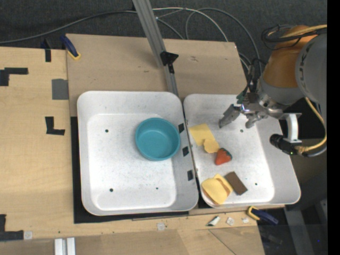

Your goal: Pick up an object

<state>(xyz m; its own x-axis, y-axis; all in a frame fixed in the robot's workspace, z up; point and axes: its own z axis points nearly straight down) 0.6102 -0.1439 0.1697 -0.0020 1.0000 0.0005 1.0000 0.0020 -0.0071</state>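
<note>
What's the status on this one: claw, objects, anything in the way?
Claw open over right bin, holding nothing. Yellow pieces, strawberry, brown block lying loose. Blue bowl in left bin. Nothing blocking.

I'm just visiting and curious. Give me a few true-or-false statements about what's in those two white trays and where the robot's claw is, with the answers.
1. The blue bowl sits in the left bin. True.
2. The gripper holds the strawberry. False: its spread fingers have nothing between them, and the strawberry lies in the right bin.
3. The brown block rests against a yellow piece. True.
4. The gripper is over the left bin. False: it is at the right bin's far end.
5. The bowl is red. False: it is blue.
</note>
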